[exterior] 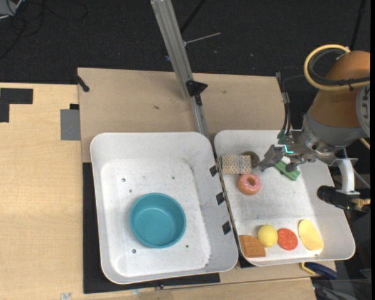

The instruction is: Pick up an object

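While the claw [281, 159] hangs low over the right bin [332, 247], near that bin's 1 o'clock corner, the sensible aim is to settle on one target and come down square on it. Its dark fingers look spread apart, with nothing between them that I can make out; a small green object [292, 173] lies just at the 4 o'clock side of the tips, touching or nearly so, and I cannot tell which.

That green piece is the nearest candidate. The others in this bin: a checked wafer block [235, 164] at about 9 o'clock from the claw, a pink doughnut [249, 184] just below the wafer at 7 o'clock from the claw, and along the bin's 6 o'clock edge an orange cracker [252, 247], a yellow lemon [267, 235], a red tomato [287, 239] and a pale yellow piece [310, 235] in a row. The left bin [106, 149] carries a teal bowl [157, 219], well apart from the arm.

To do this well, I judge the claw should shift slightly toward 4 o'clock so the green piece sits midway between the fingers, drop until the tips are almost on the bin floor, then close. The piece looks small and low, so a shallow descent would likely close above it, and an off-centre approach may simply nudge it away. Lift straight up
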Available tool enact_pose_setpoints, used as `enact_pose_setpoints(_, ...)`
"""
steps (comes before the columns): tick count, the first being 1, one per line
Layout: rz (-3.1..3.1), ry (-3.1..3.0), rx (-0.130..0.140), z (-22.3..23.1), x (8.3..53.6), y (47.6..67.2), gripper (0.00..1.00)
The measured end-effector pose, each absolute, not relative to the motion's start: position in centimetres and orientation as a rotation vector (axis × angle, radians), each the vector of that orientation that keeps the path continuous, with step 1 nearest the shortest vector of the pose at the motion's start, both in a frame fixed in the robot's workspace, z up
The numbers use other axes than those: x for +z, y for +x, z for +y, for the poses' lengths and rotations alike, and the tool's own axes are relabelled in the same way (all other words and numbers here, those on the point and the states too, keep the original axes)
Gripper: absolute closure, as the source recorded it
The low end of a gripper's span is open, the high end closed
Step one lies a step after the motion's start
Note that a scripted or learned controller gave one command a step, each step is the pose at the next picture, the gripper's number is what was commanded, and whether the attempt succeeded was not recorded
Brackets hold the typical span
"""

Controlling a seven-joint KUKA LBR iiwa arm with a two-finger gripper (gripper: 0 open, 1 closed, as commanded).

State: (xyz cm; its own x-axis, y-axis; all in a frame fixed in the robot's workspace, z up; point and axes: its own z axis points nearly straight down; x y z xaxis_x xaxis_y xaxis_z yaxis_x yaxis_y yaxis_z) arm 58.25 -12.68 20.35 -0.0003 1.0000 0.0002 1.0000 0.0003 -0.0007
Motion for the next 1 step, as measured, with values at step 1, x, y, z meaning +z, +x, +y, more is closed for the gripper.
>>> enact_pose_setpoints(1, -2.221, -2.221, 0.001, -12.68, 20.34, 58.25, 0.0)
